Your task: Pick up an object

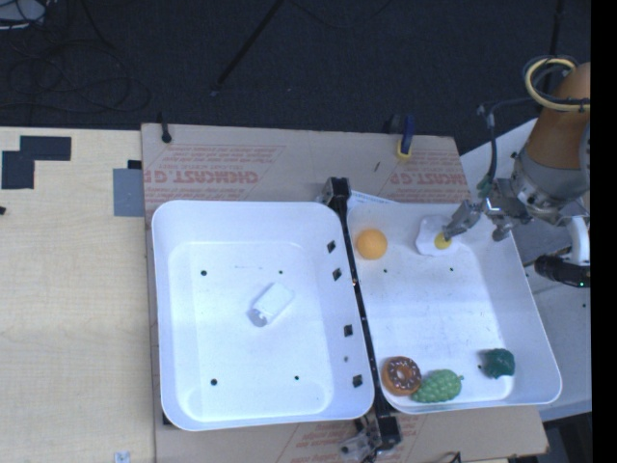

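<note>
White plastic makes up both shallow bins, which sit side by side on a sheet of printed cardboard point(289, 167) laid over the bench. The left bin point(183, 258) holds a single small white cylinder-like piece point(271, 303), lying tilted near the middle of its floor and well apart from every wall. The right bin point(521, 316) holds more. An orange ball point(371, 244) rests in its far left corner, just beside the black divider where the two bins meet. Along the near wall lie three things in a row: a chocolate-glazed doughnut with sprinkles point(400, 375) at the left, a bunch of green grapes point(438, 386) touching or almost touching it on the right, and a small dark green object point(498, 362) a little farther right, apart from the grapes. At the far edge of the right bin, right of the ball and well apart from it, a small white object with a yellow part point(433, 237) lies against the rim. The grey arm, with its orange band point(559, 128) above the wrist, reaches in from the right, and its gripper point(461, 222) hangs over that far rim, the tip just beside the white and yellow object. From this slant I cannot tell how the gripper stands, nor whether it touches the object. A blue and yellow clamp point(406, 138) sits on the far edge of the cardboard.
</note>
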